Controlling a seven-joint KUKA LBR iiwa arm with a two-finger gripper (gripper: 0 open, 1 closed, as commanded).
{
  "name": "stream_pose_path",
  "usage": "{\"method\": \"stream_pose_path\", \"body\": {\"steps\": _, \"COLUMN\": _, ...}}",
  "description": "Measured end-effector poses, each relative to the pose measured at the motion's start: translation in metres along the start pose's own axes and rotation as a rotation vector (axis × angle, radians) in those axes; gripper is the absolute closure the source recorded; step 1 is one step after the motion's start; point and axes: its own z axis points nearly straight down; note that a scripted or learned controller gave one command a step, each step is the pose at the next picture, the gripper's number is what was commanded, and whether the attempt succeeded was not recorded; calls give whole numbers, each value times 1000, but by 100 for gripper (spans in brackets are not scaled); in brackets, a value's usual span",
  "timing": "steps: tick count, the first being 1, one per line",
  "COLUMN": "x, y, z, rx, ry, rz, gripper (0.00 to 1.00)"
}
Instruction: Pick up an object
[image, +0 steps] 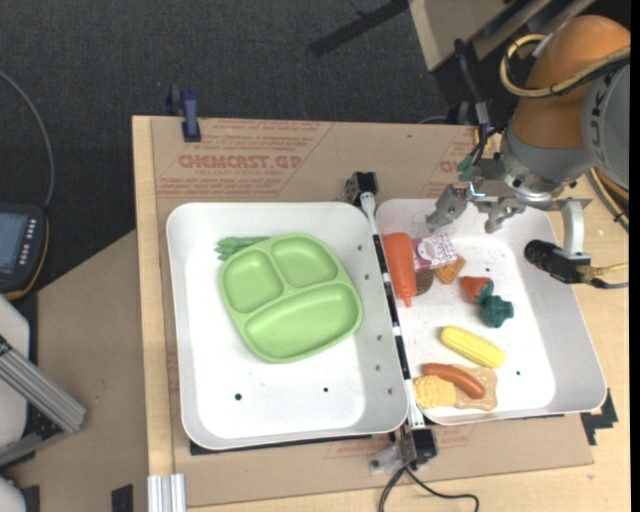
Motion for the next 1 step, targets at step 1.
{"method": "stream_pose_path", "body": {"steps": 1, "x": -59, "y": -49, "z": 125, "rx": 9, "ry": 0, "rz": 7, "gripper": 0}}
